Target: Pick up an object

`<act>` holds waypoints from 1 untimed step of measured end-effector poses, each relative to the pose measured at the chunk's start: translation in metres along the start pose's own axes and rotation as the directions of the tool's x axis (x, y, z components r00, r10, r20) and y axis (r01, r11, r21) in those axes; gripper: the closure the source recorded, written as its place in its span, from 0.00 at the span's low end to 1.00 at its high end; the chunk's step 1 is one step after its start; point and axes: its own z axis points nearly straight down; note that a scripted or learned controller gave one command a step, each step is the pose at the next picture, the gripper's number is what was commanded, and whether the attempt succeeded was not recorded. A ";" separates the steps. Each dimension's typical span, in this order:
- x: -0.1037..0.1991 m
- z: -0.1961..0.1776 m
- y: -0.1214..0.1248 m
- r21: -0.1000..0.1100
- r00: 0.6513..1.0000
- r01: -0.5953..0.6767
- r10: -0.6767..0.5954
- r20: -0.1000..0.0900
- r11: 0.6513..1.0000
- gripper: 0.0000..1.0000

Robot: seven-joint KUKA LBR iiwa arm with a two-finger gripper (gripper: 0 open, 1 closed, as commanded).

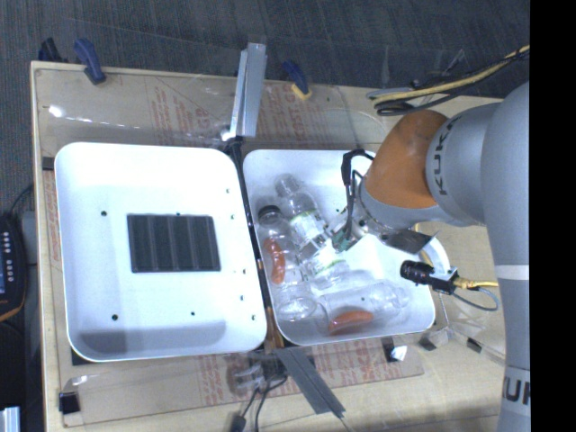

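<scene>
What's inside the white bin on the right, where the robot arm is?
The right bin holds a pile of clear plastic bottles, plus an orange-red item near the front. The arm covers the bin's right part, so anything beneath it is hidden.

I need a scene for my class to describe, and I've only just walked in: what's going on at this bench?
A grey robot arm with an orange band reaches from the right into the right shallow white bin, which holds a jumble of clear plastic bottles and an orange-red oblong item. Its end effector is down among the bottles. The left shallow white bin has a dark ribbed panel in its floor.
</scene>
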 end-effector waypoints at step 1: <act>-0.002 -0.013 0.001 -0.002 1.000 0.002 -0.002 0.006 1.000 1.00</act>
